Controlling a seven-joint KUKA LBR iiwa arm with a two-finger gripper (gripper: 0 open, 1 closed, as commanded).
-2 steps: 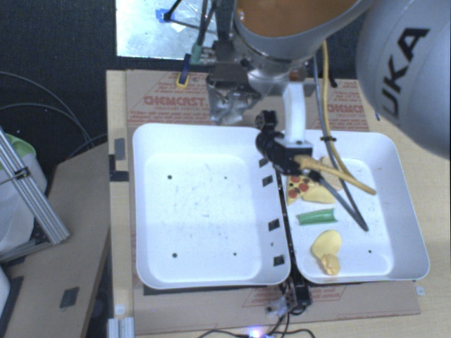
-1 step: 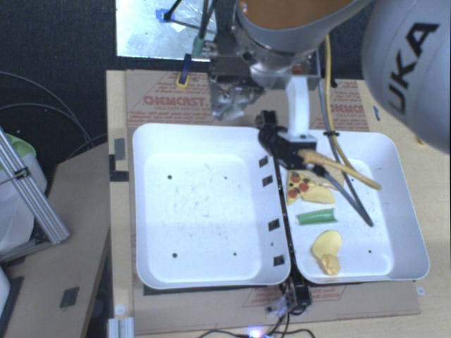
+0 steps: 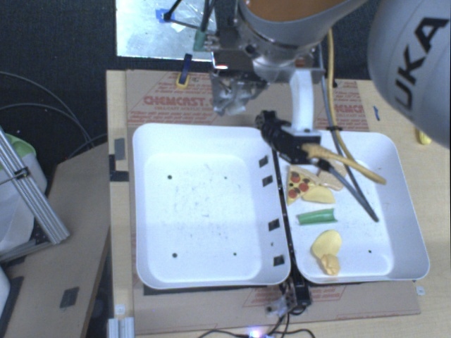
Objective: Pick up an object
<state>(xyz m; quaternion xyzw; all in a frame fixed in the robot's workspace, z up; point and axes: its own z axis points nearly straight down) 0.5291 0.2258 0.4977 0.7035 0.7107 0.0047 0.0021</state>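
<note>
The right bin (image 3: 405, 210) holds a toy pizza slice (image 3: 305, 184), a green bean pod (image 3: 317, 217), a pale yellow lumpy piece (image 3: 328, 249), a long yellow strip (image 3: 350, 163) and a thin grey rod (image 3: 361, 194). My gripper (image 3: 234, 98) hangs blurred under the wrist. It is above the cardboard just behind the back rim of the left bin (image 3: 151, 210), up and to the left of the objects. I see nothing between its tips.
A central divider with black clips (image 3: 271, 203) separates the two bins. The cardboard sheet (image 3: 162, 101) lies under the bins. A metal plate (image 3: 151, 20) is at the back, and an aluminium frame (image 3: 28, 189) stands at the left.
</note>
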